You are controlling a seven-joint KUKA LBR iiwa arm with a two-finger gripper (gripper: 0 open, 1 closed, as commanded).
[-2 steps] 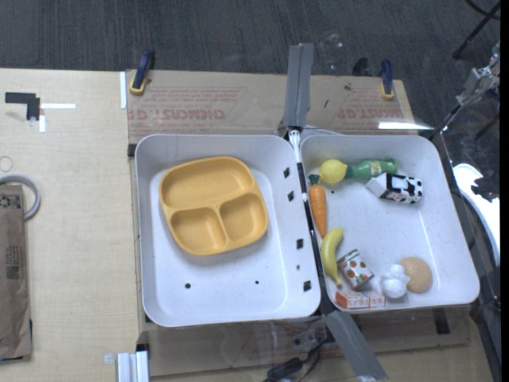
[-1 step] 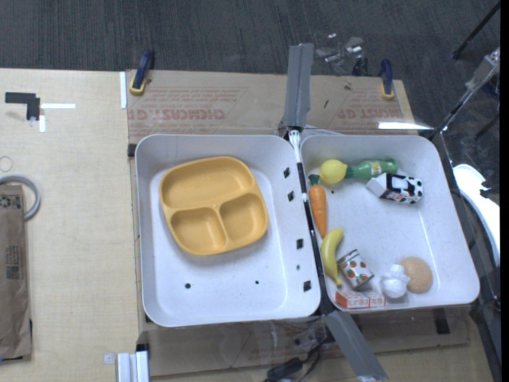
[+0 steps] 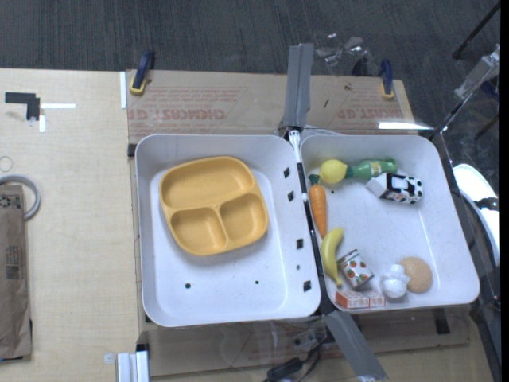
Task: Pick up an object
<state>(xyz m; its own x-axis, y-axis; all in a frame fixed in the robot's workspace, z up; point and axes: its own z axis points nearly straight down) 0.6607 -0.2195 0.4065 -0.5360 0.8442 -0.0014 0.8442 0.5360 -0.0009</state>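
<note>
Whether the claw is spread or closed cannot be told, so the pick looks not yet begun. The right bin [image 3: 445,237] holds candidates: lemon [image 3: 333,171] at eleven o'clock, banana [image 3: 332,253] at seven. The next move calls for descending over one.

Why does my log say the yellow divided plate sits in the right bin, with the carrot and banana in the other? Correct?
Not quite. The camera view shows the yellow divided plate in the left bin; the carrot and banana lie in the right bin.
</note>
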